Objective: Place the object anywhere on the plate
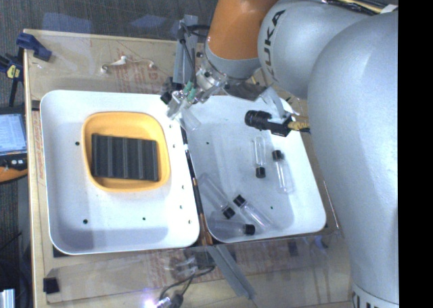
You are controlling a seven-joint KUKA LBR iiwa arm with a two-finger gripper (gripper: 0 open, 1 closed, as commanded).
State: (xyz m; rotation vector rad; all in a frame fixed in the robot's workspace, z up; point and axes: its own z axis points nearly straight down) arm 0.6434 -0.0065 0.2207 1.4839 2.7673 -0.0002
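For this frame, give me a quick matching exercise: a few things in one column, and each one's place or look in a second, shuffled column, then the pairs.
Things:
1. yellow plate
2. dark ridged block
3. clear vials
4. gripper

Places or looks:
A. lying scattered in the right bin, with black caps
B. over the seam between the two bins, near their far edge
C. in the left bin, rounded and square
D. resting on the plate

Pairs: 1-C, 2-D, 3-A, 4-B
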